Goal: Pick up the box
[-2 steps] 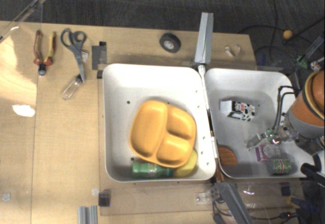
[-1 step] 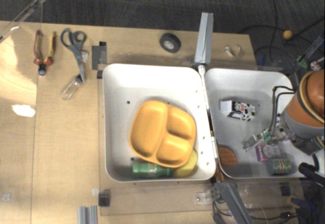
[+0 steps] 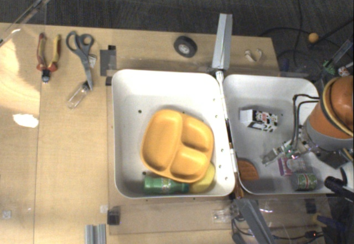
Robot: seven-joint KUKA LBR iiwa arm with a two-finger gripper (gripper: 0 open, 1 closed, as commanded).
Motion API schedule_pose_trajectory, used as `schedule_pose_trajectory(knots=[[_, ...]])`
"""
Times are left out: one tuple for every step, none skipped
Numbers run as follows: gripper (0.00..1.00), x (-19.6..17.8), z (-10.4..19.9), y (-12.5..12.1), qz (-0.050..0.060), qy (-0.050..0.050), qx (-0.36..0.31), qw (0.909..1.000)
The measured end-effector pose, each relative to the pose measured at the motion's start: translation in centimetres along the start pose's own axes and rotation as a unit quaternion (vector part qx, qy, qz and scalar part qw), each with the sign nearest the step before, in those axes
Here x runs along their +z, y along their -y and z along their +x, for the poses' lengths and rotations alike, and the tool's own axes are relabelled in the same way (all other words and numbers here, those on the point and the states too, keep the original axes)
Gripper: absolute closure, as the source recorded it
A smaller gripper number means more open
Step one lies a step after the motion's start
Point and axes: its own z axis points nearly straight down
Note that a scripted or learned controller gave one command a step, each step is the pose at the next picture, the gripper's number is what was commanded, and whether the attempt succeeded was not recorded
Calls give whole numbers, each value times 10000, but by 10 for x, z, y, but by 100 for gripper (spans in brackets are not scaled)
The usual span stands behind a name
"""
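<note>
Box (image 3: 260, 119) is seen in the right bin (image 3: 310, 83), far and left of the end effector (image 3: 291, 149); whether that is open cannot be told.

Lab workbench: pliers (image 3: 46, 56), scissors (image 3: 83, 52), tape roll (image 3: 185, 46)

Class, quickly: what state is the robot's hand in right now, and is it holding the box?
Hand: over the right bin, grip state cannot be told; the box lies apart, not held.
</note>
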Motion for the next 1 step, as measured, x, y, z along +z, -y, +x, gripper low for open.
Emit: schedule_pose_trajectory(knots=[[100, -13, -2, -4, -48, 34, -12, 10000]])
